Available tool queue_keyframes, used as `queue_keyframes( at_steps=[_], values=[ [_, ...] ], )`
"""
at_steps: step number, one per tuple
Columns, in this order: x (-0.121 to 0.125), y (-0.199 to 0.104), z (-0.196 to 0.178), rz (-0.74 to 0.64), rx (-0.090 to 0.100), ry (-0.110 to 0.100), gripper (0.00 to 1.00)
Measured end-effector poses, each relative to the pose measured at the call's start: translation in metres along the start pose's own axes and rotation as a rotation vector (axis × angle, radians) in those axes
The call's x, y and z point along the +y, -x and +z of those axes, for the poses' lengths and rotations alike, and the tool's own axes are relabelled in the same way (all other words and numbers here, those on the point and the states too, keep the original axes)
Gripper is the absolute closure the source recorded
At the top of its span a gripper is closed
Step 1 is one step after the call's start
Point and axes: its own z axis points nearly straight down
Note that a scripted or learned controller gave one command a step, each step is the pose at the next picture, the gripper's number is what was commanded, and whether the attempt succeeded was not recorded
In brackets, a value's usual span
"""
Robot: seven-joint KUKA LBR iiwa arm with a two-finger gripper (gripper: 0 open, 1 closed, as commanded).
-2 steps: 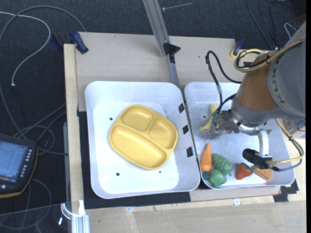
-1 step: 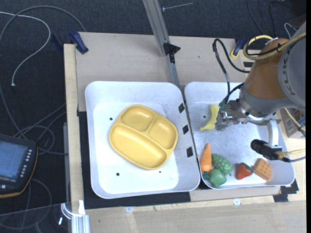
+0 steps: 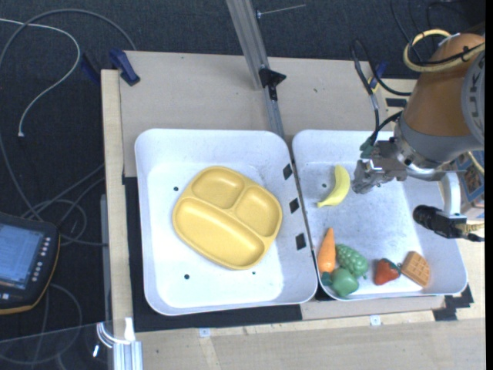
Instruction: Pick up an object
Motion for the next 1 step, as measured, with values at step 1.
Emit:
queue_keyframes(
  at_steps=[1],
  values=[
    [-0.0113,-0.0578,-0.0047,-0.005,0.005,-0.01,1.0]
  ],
)
